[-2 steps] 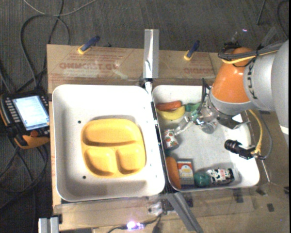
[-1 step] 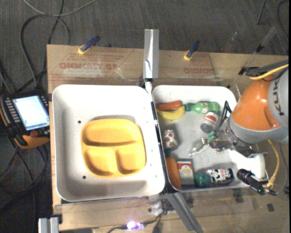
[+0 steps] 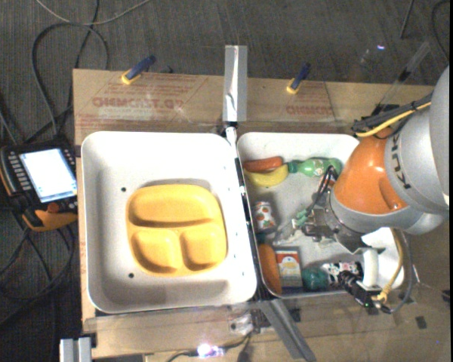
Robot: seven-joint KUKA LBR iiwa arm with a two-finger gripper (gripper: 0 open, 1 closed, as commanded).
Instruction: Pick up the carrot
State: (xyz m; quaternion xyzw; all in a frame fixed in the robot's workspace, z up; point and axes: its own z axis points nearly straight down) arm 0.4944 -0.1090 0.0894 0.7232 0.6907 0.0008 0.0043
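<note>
The grey arm with its orange band [image 3: 370, 176] rises nearest the lens, over the right bin; its two-finger gripper [image 3: 311, 221] hangs above the bin's middle, and whether the jaws are wide or narrow cannot be told. The left shallow white bin [image 3: 98, 225] holds a yellow three-compartment plastic tray [image 3: 177, 227]. The right shallow white bin [image 3: 287, 138] holds the orange carrot [image 3: 267, 268] against its left wall near the front corner, touching a small orange carton [image 3: 288, 268]. A small printed can [image 3: 263, 215] stands just above. A yellow banana [image 3: 266, 176] and green bottle [image 3: 313, 167] line the far wall.
</note>
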